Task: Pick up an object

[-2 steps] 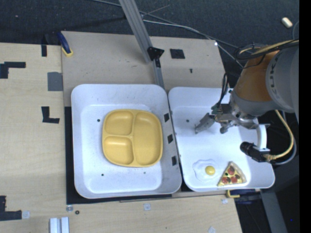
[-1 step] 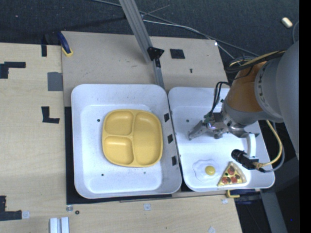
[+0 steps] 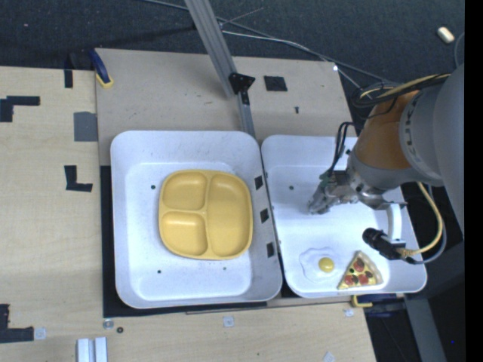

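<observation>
gripper (image 3: 317, 204) low over right bin (image 3: 298, 164) floor (finger spread unclear), holding nothing visible.

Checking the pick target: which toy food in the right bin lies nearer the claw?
The fried egg, white with a yellow yolk; the pizza slice sits farther toward the corner.

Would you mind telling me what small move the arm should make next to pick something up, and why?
Probably shift the gripper toward the near end of the right white bin. It sits low over bare bin floor, while that bin's objects, a toy fried egg with a yellow yolk and a toy pizza slice with red toppings, lie closer to the near wall. The egg looks the shorter move.
</observation>
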`<state>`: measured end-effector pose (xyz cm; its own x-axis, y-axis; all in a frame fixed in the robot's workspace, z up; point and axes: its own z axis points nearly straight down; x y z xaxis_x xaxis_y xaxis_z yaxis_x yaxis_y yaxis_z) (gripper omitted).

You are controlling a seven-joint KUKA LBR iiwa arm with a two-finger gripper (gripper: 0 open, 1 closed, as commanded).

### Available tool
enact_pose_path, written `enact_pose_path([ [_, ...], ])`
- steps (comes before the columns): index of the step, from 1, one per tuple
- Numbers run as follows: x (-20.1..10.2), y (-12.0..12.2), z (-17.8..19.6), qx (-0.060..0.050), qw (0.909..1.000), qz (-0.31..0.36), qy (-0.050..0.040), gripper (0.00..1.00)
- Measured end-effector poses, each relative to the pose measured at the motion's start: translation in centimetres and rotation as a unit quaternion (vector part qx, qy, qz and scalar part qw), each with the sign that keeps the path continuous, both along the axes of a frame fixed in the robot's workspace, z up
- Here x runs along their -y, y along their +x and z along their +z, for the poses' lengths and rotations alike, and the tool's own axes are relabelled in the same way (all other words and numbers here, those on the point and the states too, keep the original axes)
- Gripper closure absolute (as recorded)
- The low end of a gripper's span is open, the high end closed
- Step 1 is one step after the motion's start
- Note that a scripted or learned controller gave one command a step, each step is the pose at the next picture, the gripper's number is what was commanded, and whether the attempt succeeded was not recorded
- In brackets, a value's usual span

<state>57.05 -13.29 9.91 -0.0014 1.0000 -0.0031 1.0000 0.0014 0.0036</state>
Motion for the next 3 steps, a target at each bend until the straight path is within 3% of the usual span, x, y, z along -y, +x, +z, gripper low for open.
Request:
enact_pose_path([
  [2,1.4,-0.8,11.0,0.000,1.0000,-0.001,0.0010,1.00],
  [3,1.4,-0.8,12.0,-0.002,1.0000,0.000,0.0017,1.00],
])
